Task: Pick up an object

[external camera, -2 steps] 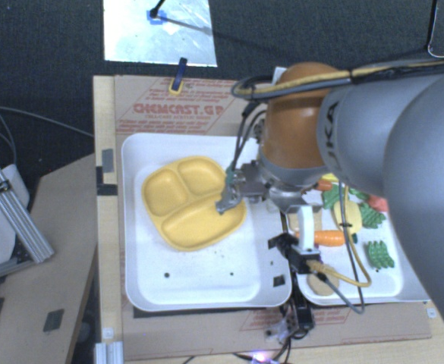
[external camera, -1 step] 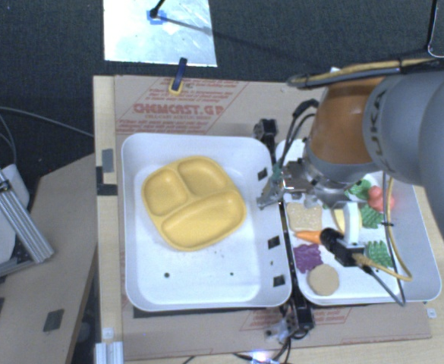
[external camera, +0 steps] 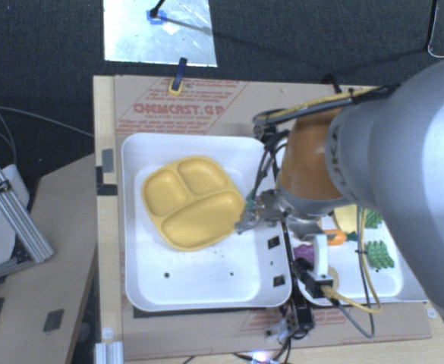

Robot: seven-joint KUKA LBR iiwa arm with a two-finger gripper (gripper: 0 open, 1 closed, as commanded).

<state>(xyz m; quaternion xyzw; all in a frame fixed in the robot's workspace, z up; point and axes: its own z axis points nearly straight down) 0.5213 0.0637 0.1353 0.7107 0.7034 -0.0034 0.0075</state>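
**Bins and contents**

Left bin [external camera: 153,287]: yellow divided plate [external camera: 191,202], three compartments, lying flat. Right bin [external camera: 392,283]: green toy [external camera: 379,255], purple item [external camera: 303,252], possibly more, mostly hidden under arm. Gripper [external camera: 250,217] at plate's right rim; finger state cannot be told.

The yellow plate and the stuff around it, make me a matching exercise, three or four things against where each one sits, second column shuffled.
Things:
1. yellow divided plate
2. green toy
3. blue-handled tool
4. shiny metal sheet

Places:
A. on the cardboard above the bins
B. in the left bin
C. on the dark floor at the top
D. in the right bin, beside the arm

Pairs: 1-B, 2-D, 3-A, 4-C
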